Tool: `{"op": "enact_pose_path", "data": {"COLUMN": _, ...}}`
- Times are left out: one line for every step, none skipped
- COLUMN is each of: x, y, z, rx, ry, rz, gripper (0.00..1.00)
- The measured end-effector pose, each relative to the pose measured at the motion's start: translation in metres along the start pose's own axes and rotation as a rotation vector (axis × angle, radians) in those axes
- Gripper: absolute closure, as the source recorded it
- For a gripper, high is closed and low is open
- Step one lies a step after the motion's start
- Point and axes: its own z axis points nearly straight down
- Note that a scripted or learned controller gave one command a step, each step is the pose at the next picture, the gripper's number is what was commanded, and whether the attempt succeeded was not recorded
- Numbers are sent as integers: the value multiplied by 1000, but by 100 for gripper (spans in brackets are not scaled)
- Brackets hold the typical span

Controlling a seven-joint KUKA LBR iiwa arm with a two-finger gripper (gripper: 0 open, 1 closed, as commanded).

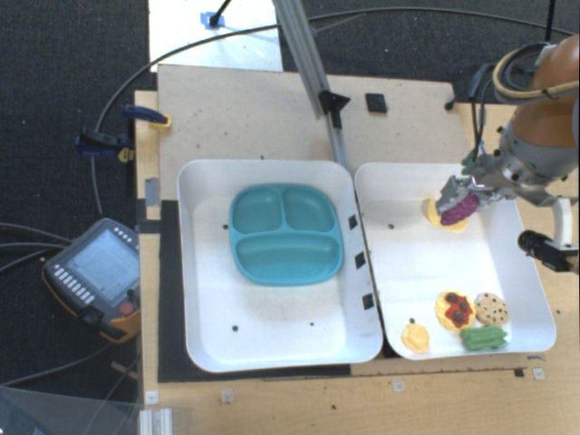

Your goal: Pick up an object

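Observation:
My gripper is low over the far part of the right bin. A purple toy lies right against its tip, partly on a pale yellow piece. I cannot make out whether the purple toy is gripped or only touched. Near the bin's front edge lie a yellow and red pizza-like toy, a brown spotted cookie, a green toy and a small yellow toy.
The left bin holds a teal divided plate. A slanted grey pole crosses the back of the bench. A teach pendant lies off the bench at the left.

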Motion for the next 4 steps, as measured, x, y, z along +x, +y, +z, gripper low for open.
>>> {"op": "enact_pose_path", "data": {"x": 0, "y": 1, "z": -35, "rx": 3, "ry": 1, "rz": -1, "gripper": 100}}
{"op": "enact_pose_path", "data": {"x": 41, "y": -13, "z": -28, "rx": 7, "ry": 2, "rz": -2, "gripper": 100}}
{"op": "enact_pose_path", "data": {"x": 89, "y": -25, "z": -35, "rx": 7, "ry": 4, "rz": -5, "gripper": 100}}
{"op": "enact_pose_path", "data": {"x": 151, "y": -36, "z": -35, "rx": 7, "ry": 3, "rz": -6, "gripper": 100}}
